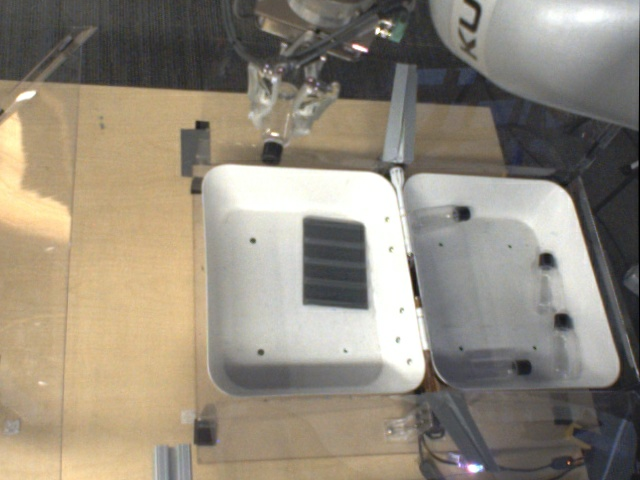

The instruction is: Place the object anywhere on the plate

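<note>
In the camera view, the two bins are sitting side by side on the bench, their inner rims touching down the middle.

The left bin is holding the plate, a dark ribbed rectangle lying flat near the middle of the floor, a little toward the far side. White floor is showing on all four sides of it, most widely on the left and near sides.

The right bin is holding several clear pieces with black ends. One is lying near the far left corner, another along the near wall, and two more black ends are showing by the right wall. Their clear bodies are hard to make out against the white. The middle of this bin's floor is lying open.

The arm is reaching in across the top right corner. The gripper is hanging over the bench just beyond the left bin's far rim, not over either bin. Whether it is spread, pressed together or pinching anything cannot be told, since its clear parts are blurring into the wood behind.

A small black piece is showing just below the gripper and just beyond the far rim, well apart from the plate. It cannot be told whether it is hanging from the gripper or resting on the bench.

A grey bar is standing at the far end of the seam between the bins, just to the right of the gripper. Wide open bench is stretching away to the left of the left bin.
</note>
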Motion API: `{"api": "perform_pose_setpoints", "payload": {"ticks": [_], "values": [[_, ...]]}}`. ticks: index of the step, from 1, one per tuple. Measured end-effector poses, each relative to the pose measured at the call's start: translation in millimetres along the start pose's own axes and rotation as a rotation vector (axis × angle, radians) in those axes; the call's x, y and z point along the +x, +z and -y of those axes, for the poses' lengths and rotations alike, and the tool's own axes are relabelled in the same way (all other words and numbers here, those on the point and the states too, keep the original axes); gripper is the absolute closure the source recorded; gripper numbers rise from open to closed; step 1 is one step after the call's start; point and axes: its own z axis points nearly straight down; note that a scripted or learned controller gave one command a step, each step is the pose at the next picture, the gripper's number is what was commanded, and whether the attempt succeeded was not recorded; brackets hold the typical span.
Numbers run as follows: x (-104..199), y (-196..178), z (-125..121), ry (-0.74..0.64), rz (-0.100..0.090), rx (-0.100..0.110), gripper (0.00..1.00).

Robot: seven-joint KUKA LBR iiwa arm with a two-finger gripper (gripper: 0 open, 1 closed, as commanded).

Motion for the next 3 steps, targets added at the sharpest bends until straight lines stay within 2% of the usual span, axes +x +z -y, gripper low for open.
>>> {"api": "perform_pose_setpoints", "payload": {"ticks": [1, 2, 3], "values": [[13, 13, 4, -0.576, -0.001, -0.004, 1.00], [1, 48, -3, -1.101, 0.000, -0.008, 1.00], [1, 79, -1, -0.767, -0.001, -0.007, 1.00]]}}
